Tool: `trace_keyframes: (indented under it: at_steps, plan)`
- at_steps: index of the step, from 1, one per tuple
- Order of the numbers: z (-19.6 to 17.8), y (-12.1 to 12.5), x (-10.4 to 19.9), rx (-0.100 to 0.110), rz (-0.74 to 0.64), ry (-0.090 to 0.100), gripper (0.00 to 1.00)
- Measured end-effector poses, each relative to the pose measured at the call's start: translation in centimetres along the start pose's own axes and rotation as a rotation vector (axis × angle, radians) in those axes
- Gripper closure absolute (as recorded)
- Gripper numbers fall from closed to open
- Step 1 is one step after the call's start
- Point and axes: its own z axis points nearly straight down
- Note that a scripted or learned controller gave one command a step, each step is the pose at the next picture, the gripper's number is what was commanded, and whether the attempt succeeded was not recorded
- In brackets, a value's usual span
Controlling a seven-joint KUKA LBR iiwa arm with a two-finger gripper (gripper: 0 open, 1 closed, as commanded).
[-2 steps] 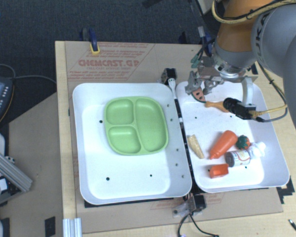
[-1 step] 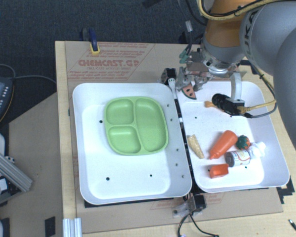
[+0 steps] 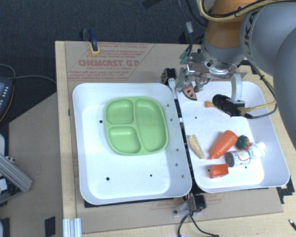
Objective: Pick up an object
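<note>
The gripper [image 3: 189,85] hangs over the far left corner of the right bin [image 3: 259,125], close to the wall it shares with the left bin [image 3: 89,147]. We cannot tell whether the gripper is released or clenched. A small reddish-brown piece [image 3: 189,93] shows directly at its tip; we cannot tell whether the piece is held or lying on the bin floor. A small orange bit [image 3: 208,103] lies near it.

Toward the near edge of the right bin we find:
- a beige stick [image 3: 195,146] beside the left wall
- a carrot [image 3: 223,143]
- a small bottle [image 3: 241,155], just beside the carrot
- an orange-red block [image 3: 218,171]

A green divided plate [image 3: 136,125] sits in the left bin. Both bins rest on the counter [image 3: 113,58].
</note>
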Motion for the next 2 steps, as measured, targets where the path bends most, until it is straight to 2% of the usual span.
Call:
trace_keyframes:
  at_steps: [1, 2]
  plan:
    - [0.83, 0.79, -0.65, -0.003, 0.002, -0.001, 1.0]
    - [0.97, 0.2, -0.94, 0.002, 0.002, 0.0, 1.0]
